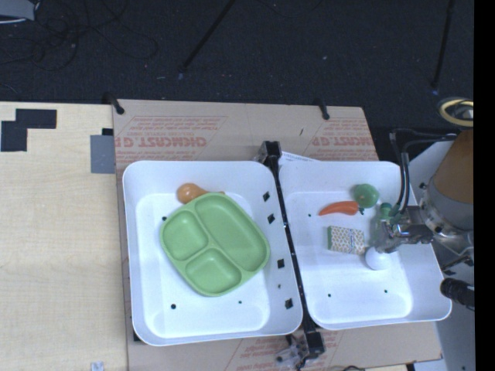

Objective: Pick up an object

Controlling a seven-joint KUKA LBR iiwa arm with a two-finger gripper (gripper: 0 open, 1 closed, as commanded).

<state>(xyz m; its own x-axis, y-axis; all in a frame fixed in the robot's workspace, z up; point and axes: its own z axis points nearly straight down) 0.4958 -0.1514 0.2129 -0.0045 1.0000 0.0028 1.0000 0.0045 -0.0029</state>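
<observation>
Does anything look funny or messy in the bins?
Nothing looks spilled or broken. The green plate sits crooked in the left bin, covering part of an orange thing. Right bin items lie loose but tidy.

Arm [452, 195] reaching in from right, wrist low, angled leftward.

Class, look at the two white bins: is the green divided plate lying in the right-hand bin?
No, the green divided plate lies in the left bin.

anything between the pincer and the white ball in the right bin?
Nothing visible. The pincer sits right above the white ball; the patterned packet lies just beside it toward the divider, the orange carrot farther back.
</observation>
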